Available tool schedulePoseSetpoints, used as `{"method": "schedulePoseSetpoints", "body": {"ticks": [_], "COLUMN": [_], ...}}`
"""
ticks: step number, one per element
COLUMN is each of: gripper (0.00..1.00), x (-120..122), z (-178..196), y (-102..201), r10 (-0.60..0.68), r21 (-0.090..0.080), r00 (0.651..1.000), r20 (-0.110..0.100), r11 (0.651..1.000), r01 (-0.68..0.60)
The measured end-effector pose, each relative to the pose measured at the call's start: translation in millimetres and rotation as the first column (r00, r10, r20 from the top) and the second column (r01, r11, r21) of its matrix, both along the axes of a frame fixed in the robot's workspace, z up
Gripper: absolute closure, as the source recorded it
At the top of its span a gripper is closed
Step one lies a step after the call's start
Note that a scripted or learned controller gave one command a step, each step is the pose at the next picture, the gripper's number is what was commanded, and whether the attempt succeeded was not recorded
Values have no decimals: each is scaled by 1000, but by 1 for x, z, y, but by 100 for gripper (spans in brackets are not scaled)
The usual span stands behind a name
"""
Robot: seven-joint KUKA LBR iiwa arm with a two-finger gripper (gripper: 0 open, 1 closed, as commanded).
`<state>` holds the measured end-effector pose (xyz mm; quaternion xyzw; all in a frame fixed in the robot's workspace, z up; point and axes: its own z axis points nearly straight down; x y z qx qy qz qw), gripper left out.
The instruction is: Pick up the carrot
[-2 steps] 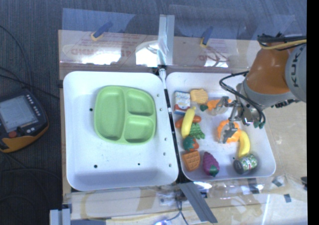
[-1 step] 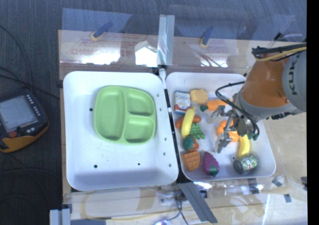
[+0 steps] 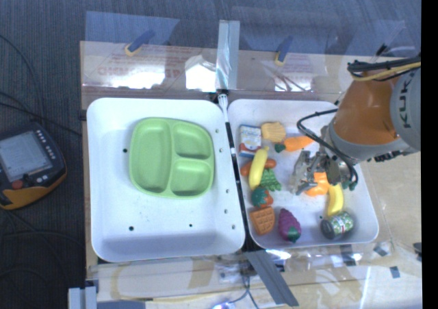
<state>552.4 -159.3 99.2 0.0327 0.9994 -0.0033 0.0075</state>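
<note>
The carrot (image 3: 298, 143) is a long orange piece lying in the right bin (image 3: 366, 188), near its back, just right of a tan bread piece (image 3: 273, 131). My gripper (image 3: 312, 173) hangs low over the middle of this bin, a little in front of the carrot and to its right. Another small orange item (image 3: 316, 186) lies right under the gripper, partly hidden by it. The grey arm with its orange band (image 3: 369, 119) reaches in from the right.
Crowded around the gripper are a yellow banana (image 3: 259, 166), green broccoli (image 3: 271, 181), a second banana (image 3: 335, 199), a can (image 3: 337, 225), a purple eggplant (image 3: 289, 224) and a waffle (image 3: 262, 219). The left bin (image 3: 109, 218) holds a green divided plate (image 3: 171, 157).
</note>
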Motion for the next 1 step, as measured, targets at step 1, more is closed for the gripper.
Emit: {"method": "schedulePoseSetpoints", "body": {"ticks": [1], "gripper": [100], "x": [-39], "z": [117], "y": [-44], "r10": [124], "r21": [3], "r00": [992], "r20": [-8], "r11": [992], "r01": [-124]}}
